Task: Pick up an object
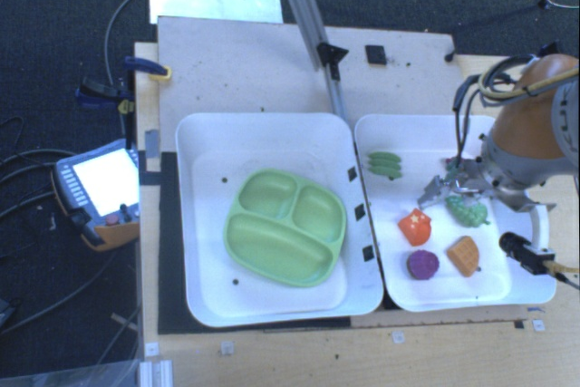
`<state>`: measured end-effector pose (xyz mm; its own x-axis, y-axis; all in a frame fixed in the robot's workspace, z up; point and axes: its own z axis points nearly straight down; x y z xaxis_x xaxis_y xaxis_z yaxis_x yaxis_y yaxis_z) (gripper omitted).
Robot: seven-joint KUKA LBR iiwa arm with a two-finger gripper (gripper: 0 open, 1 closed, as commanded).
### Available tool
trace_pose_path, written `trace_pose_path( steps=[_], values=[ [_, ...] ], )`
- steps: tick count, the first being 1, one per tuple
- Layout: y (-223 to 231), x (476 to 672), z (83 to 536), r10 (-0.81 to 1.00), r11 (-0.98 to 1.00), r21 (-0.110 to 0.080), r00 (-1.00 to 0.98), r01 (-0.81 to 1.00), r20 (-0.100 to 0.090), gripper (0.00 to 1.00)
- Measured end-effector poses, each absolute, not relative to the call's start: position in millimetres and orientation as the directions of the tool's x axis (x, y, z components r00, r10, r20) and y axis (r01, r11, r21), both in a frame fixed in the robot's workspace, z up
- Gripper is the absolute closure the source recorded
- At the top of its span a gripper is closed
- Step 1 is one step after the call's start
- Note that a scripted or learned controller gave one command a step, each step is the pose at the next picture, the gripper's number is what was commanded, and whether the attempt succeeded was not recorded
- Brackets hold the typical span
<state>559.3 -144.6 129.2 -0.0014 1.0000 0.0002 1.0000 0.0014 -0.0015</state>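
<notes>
Currently your claw [450, 187] hangs spread wide in the right bin [399, 290], the green leafy toy [468, 211] just beside and below it, red piece [414, 227] farther down-left.

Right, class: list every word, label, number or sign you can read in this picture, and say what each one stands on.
No text can be read here.
The lit screen of the grey and orange handheld pendant on the floor is too blurred to read.
The small black square tag on the bench board shows no legible marking.
The green divided plastic plate and the toy foods bear no print.
</notes>
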Motion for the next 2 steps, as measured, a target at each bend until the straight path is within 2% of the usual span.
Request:
trace_pose_path(
  steps=[1, 2],
  values=[
    [-144.7, 567.0, 90.9, 1.000, 0.001, 0.022, -0.001, 1.000, -0.003, 0.00],
    [-145.2, 563.8, 99.1, 1.000, 0.002, 0.013, -0.002, 1.000, -0.003, 1.00]
  ],
)
